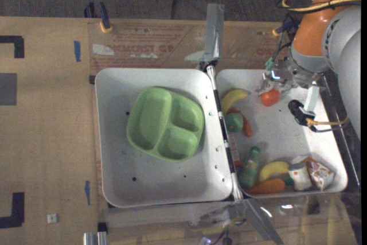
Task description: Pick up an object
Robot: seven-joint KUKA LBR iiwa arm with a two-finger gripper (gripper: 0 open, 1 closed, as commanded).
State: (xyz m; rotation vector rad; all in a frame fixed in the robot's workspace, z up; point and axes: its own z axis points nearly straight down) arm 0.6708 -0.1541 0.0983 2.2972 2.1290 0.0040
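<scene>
Near rim of right bin (321, 191): carrot (267, 186), yellow banana (274, 169), carton (320, 174) crowded. Gripper (277, 82) over far side, red tomato (269, 97) just beneath; finger opening blurred, you cannot tell. Centre on tomato, descend straight, perhaps avoiding wall.

The grey arm (347, 43) reaches in from the right, its orange band (315, 28) sitting just above the wrist. The gripper (274, 88) points down and to the left at the end of it. Its tip looks blurred, so finer detail is unclear.
</scene>
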